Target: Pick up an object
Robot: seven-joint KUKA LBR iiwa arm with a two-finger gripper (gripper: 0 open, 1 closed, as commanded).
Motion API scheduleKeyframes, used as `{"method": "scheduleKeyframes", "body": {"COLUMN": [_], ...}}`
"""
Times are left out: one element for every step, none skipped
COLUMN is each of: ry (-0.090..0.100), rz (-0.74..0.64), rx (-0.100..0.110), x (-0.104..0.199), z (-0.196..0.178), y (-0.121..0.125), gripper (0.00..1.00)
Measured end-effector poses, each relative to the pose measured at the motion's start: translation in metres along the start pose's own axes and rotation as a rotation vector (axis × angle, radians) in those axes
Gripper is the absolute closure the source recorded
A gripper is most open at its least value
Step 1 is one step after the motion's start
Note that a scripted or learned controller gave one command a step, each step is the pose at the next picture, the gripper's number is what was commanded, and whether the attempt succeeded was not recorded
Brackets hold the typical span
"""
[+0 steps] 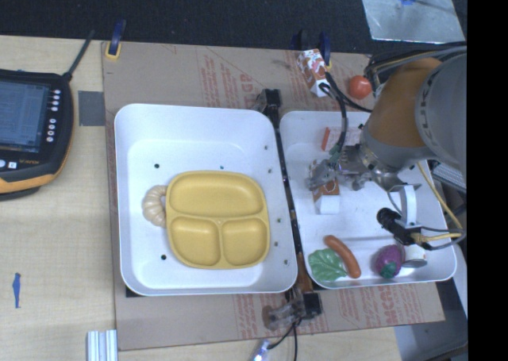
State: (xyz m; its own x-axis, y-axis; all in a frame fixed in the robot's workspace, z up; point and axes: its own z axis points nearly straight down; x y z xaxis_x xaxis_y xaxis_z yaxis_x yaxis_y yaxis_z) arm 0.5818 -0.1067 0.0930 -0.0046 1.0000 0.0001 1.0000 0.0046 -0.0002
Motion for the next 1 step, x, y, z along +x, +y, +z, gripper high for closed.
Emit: {"method": "scheduleKeyframes", "body": {"ry": [0.0], "rz": [-0.003], "rx": [0.001], "x": [-0.0002], "z": [-0.0109], "y": [0.0003], "gripper": [1.0]}}
